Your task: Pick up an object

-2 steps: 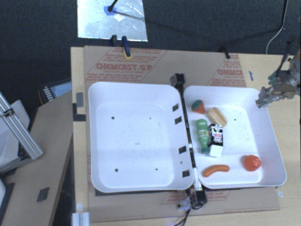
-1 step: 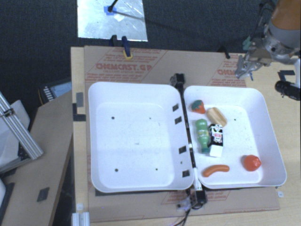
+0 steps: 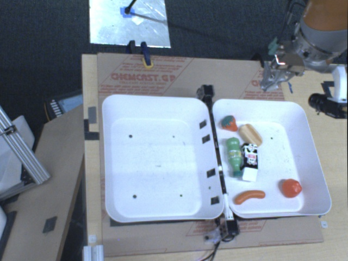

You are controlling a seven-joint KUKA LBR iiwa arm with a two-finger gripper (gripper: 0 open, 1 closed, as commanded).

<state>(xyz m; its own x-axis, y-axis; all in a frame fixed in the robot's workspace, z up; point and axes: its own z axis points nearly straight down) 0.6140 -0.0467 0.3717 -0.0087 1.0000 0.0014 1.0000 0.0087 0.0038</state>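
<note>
**Gripper above the right bin's far edge, toys lying in the bin**

While the arm (image 3: pixel 321 20) reaches in from the upper right of the frame, its gripper (image 3: pixel 270 83) hangs over the cardboard sheet (image 3: pixel 163 75) just beyond the far rim of the right bin (image 3: pixel 310 162). Nothing sits between the fingers; whether they are spread or closed is too small and blurred to tell.

All the objects to pick lie in the right bin, toward its left half and lower edge. A small orange-and-green carrot-like toy (image 3: pixel 229 123) rests near the upper left corner of that bin. Just to its lower right lies a tan bread-roll-shaped toy (image 3: pixel 250 134). Below these, a green ridged toy (image 3: pixel 234 155) lies lengthwise close to the divider between the bins, and beside it, touching or nearly so, is a small black-and-white figure (image 3: pixel 250 155) with a white block (image 3: pixel 249 174) at its lower end. An orange sausage-shaped toy (image 3: pixel 249 197) lies near the bin's lower rim, and a red tomato-like toy (image 3: pixel 291 187) sits well apart toward the lower right.

The left bin (image 3: pixel 109 145) occupies the centre-left of the frame, joined to the right one by a dark strip of clips (image 3: pixel 215 156). At the top left of the frame lies a shiny metal plate (image 3: pixel 109 20) with a blue mark (image 3: pixel 127 12).
</note>
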